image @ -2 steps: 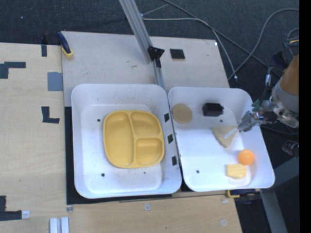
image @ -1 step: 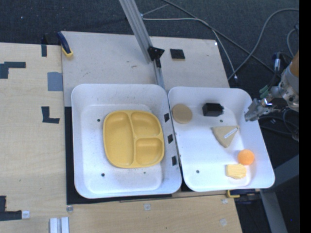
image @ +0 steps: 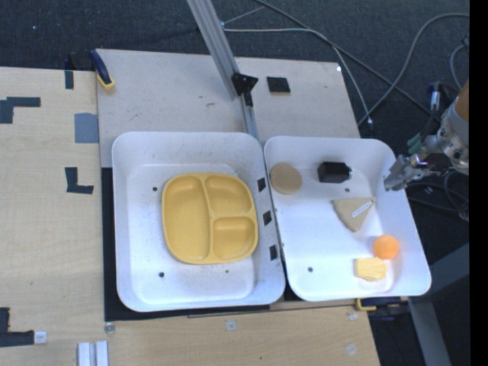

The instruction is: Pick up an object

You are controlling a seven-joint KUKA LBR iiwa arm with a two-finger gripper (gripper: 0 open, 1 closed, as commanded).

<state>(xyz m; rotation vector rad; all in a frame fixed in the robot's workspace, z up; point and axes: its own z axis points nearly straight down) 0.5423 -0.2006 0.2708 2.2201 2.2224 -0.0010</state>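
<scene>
Objects for the pick all sit in the right bin (image: 396, 280): round tan disc (image: 286, 178) at upper left near the divider, black block (image: 333, 172) just right of it, tan wedge (image: 354, 213) mid-bin, orange ball (image: 386, 247) lower right, yellow chunk (image: 370, 269) just below the ball and touching or nearly touching it. All lie on the bin floor, none lifted.

Left bin (image: 126, 204) carries a yellow divided tray (image: 209, 218), three compartments, lying flat near the bin's centre.

End effector (image: 402, 171) sits at the right bin's right rim, roughly level with the black block but well apart from it, nothing visible in it. Too small and blurred to read, so whether it is released or clenched: cannot tell. Arm comes in from the right edge, with cables (image: 427, 44) trailing behind it.

Bench (image: 168, 90) behind the bins has a slanted metal rail (image: 216, 36) running down to the gap between bins, a blue-and-yellow clamp (image: 102, 70) at its upper left corner, and a small black square (image: 278, 85) near the rail.
</scene>
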